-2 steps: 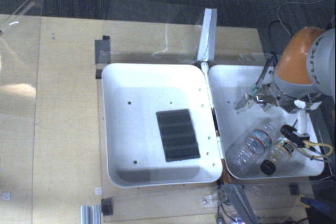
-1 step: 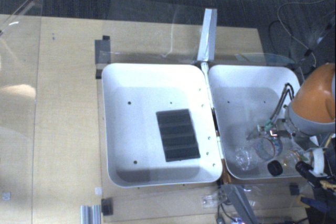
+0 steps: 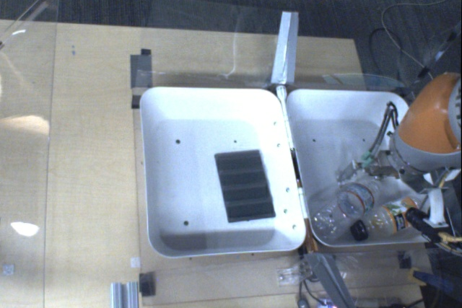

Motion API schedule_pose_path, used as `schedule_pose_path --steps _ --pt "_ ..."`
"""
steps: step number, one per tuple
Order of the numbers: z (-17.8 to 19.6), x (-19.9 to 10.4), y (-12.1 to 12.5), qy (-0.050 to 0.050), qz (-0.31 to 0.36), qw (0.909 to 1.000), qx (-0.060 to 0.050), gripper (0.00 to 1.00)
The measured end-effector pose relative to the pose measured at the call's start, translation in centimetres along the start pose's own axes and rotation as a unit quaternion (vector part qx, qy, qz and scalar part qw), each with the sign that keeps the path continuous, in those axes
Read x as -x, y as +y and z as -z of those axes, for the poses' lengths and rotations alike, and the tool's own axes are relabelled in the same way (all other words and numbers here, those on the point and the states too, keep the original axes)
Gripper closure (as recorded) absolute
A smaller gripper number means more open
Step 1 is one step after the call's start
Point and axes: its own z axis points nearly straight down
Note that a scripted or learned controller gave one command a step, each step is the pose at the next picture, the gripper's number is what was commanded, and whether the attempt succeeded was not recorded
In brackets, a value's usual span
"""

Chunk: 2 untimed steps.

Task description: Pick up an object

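At the right edge of the frame the grey arm (image 3: 433, 122) with its orange band reaches over the right bin (image 3: 325, 115), and its tool (image 3: 372, 166) hangs low inside that bin, right of centre in the picture; whether the tool's two parts stand apart or together cannot be told, since they are small and blurred against the clutter beneath. Just below and left of the tool, in the lower part of the right bin, lies a clear plastic bottle (image 3: 339, 209) on its side, its body see-through against the white floor. Beside it, toward the lower right, lies a second bottle with a black cap (image 3: 379, 223) and a yellowish label, touching or nearly touching the clear one. Nothing can be seen gripped in the tool. The left bin (image 3: 166, 155) sits at the centre of the frame, and a dark ribbed rectangular block (image 3: 244, 185) lies flat on its floor, slightly tilted, toward the lower right of that bin. Both bins rest side by side on the pale wooden worktop (image 3: 79, 155), which spreads across the left of the picture.
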Motion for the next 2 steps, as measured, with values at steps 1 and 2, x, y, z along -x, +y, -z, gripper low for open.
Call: schedule_pose_path --steps 1,2 --pt "0.2 -2.4 -2.5 -0.002 0.053 0.9986 0.005 0.0" --pt "1.5 -2.7 -2.0 -0.001 0.054 0.9985 0.012 1.0"
